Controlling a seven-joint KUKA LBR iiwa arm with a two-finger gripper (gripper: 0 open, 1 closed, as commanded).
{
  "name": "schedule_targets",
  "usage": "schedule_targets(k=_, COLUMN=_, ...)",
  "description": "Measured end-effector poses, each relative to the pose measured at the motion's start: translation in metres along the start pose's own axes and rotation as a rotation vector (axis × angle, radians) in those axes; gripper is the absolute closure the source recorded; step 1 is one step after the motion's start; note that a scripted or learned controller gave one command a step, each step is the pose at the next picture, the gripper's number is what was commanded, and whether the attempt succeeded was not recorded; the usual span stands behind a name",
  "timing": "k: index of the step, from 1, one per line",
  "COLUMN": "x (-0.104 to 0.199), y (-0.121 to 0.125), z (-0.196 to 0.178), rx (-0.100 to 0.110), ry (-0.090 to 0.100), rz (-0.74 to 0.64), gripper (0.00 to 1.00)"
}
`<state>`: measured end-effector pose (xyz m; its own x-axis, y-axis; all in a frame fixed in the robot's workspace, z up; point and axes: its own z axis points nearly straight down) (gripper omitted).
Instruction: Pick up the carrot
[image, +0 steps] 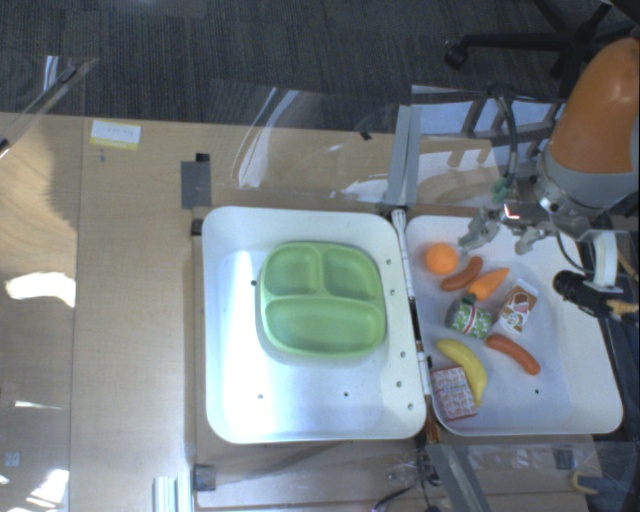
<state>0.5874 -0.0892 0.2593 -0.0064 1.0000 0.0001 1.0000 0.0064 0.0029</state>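
Arm (600, 110) cut off at right.

Sausage (461, 275) and can (469, 318) crowd the carrot (488, 284).

Beside the pale green sectioned plastic plate (323, 300) in its glossy white bin (225, 330), the neighbouring bin holds an orange tapered carrot (488, 284), round orange fruit (441, 259), yellow banana (467, 364) and red-brown sausages (513, 353).
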Motion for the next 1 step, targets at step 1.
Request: schedule_targets(k=1, x=-0.0387, y=0.0173, z=0.1254, rx=-0.001, ry=0.0, rz=-0.218, gripper=0.0)
